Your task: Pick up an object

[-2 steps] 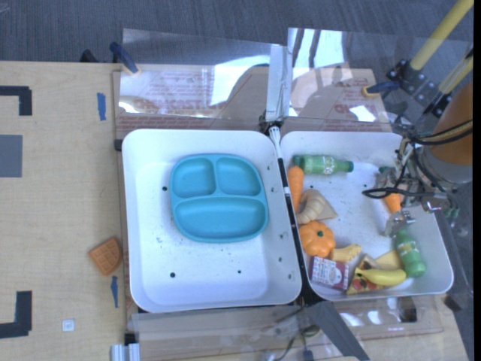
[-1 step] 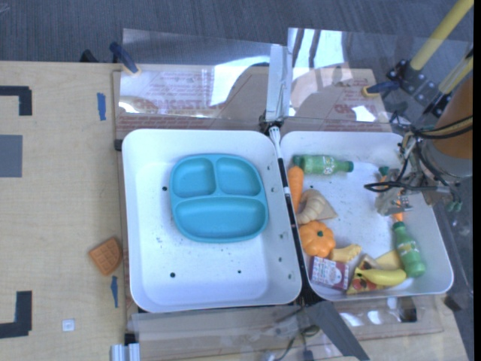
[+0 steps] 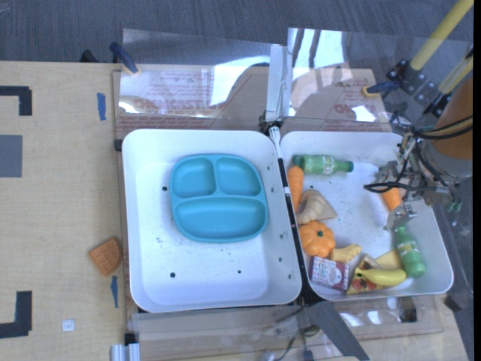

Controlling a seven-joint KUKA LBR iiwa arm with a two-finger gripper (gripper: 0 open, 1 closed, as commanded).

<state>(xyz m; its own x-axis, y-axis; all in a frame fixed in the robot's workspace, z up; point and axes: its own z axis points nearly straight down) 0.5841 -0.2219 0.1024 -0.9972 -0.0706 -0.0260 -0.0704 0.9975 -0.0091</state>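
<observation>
Orange, small and wedge-shaped: we list first the orange piece, which sits in the right bin near its right wall, directly at the tips of the gripper. We cannot tell whether the jaws are wide, narrow or closed on it; cables and metal parts blur together there. The arm enters from the right, its orange band above the wrist.

Just below the gripper we note a green bottle lying lengthwise by the right wall. Beside its lower end lies a banana, touching a red carton on the bin's near edge. A pumpkin sits above the carton, with a yellow wedge between pumpkin and banana. Along the left wall we log a carrot and a tan cone next to it. A second green bottle lies across the far end.

We record a blue divided plate in the left bin. On the bench, left of both bins, lies a brown waffle.
</observation>
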